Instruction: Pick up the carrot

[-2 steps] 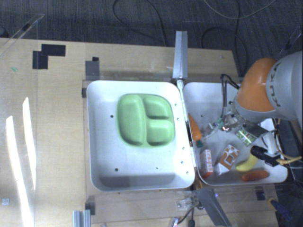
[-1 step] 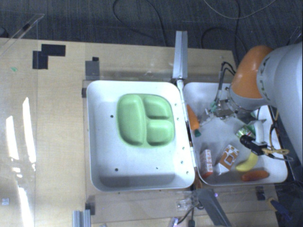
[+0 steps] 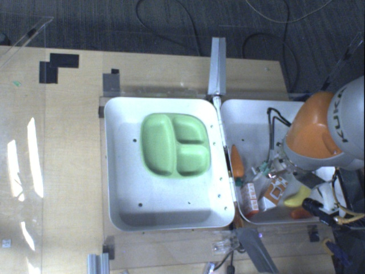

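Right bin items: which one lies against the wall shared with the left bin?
The carrot, the slim orange piece lying lengthwise along that dividing wall. The yellow item and the red item sit farther right, near the arm.

A: What sits in the left bin?
B: A green divided tray
A: And the right bin?
B: A small red packet, a yellow piece, other clutter too blurred to name
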Controlling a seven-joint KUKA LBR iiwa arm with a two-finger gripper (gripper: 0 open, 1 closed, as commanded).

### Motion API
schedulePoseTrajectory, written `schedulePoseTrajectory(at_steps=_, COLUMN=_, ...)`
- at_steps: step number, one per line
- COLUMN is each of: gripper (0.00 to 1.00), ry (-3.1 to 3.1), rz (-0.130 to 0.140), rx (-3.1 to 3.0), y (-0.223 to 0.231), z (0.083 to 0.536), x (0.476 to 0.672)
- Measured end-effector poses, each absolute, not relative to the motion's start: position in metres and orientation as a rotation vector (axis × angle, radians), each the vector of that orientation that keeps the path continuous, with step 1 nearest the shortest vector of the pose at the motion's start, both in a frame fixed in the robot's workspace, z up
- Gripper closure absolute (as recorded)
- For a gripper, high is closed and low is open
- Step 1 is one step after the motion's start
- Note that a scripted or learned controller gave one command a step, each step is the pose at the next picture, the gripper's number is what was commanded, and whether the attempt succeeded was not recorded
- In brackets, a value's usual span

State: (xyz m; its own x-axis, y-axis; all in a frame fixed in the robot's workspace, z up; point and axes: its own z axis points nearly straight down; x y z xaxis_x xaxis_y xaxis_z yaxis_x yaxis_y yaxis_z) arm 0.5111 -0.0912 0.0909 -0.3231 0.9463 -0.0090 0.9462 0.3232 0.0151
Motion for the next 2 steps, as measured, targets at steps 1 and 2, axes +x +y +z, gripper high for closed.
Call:
schedulePoseTrajectory(at_steps=1, gripper=1.00, ry=2.542, rz=0.020, rx=1.812, y=-0.089, z=0.102, x=0.514)
schedulePoseTrajectory(at_steps=2, gripper=1.00, ry=2.277, rz=0.006, rx=2.159, y=-0.024, z=0.186, x=0.531)
